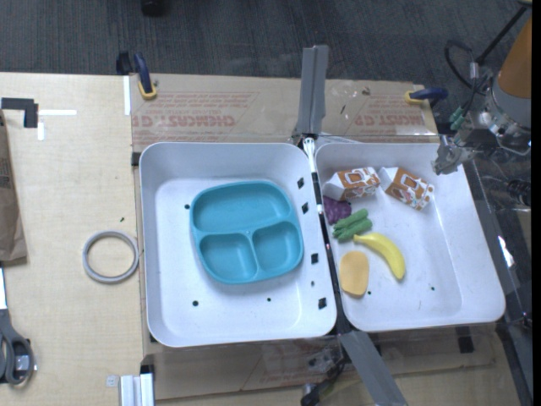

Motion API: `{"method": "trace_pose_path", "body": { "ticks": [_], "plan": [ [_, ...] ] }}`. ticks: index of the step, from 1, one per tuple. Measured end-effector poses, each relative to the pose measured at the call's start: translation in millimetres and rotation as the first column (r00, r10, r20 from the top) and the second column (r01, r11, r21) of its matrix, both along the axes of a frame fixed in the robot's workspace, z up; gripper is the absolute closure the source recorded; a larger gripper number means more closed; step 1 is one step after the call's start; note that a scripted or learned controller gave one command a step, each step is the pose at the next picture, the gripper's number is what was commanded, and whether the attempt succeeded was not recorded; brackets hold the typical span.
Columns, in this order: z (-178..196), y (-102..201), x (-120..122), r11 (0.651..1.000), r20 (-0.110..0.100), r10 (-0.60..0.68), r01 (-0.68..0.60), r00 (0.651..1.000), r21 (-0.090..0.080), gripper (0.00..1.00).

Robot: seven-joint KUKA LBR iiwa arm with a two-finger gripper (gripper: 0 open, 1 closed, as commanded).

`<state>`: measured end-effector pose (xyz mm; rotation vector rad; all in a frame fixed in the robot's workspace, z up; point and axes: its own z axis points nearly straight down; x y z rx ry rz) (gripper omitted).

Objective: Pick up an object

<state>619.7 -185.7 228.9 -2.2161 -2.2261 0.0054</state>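
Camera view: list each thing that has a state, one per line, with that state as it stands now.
end effector: above the right bin's far right corner, nothing seen in it.
blue tray: flat in the left bin, its compartments bare.
banana: lying loose in the right bin.
two snack boxes: lying side by side near the far wall.
green pods: lying beside the banana.
orange piece: flat, near the divider.

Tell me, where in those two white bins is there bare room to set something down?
Right bin: bare floor right of the banana; its upper-left is crowded. Left bin: a bare margin around the blue tray.
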Motion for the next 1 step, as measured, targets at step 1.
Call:
{"method": "trace_pose_path", "body": {
  "ticks": [1],
  "plan": [
    [-0.1, 0.3, 0.0, 1.0, 0.0, 0.0, 0.0, 1.0, 0.0, 0.0]
  ]
}}
